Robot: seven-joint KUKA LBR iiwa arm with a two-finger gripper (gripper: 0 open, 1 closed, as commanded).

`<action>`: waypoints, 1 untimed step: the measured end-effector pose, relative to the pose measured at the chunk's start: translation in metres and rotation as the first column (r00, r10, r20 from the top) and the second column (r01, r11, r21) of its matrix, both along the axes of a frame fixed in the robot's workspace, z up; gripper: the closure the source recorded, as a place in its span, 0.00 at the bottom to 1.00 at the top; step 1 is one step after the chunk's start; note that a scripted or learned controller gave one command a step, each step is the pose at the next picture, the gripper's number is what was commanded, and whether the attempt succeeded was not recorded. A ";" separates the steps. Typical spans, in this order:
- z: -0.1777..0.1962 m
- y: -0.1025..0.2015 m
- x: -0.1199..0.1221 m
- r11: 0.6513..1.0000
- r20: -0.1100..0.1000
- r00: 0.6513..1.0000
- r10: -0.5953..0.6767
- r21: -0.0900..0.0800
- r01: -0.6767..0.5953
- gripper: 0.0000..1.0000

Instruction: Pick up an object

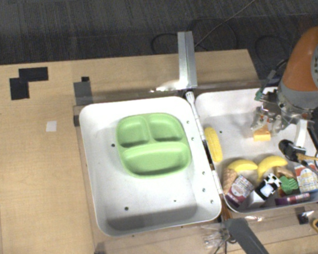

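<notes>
The fingers (258,120) are seen parted, with nothing caught between them, hung from the grey wrist at the right side of the right bin (226,109). A small orange block (262,135) is found just beneath and slightly toward the camera side of them, lying on the bare white floor of that bin; whether it is touched cannot be told. This is judged to be the relation on which the coming move depends: the block lies almost straight below, so that a short descent with a slight shift toward the camera would be called for. Its long axis is seen to run roughly left to right, though the block is too small for certainty. Farther off, at the bin's left wall, an ear of corn (213,144) is laid lengthwise. Two bananas (272,164) and a heap of small packets (239,187) are crowded along the near wall. Farthest from the fingers, a green divided tray (152,143) is set in the left bin (102,159) on the desk (32,168).
</notes>
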State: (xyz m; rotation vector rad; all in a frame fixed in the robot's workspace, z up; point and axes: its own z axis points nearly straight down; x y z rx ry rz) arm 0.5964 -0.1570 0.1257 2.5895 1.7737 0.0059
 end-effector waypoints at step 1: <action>0.074 0.075 0.020 0.969 0.001 0.969 0.245 -0.001 -0.245 1.00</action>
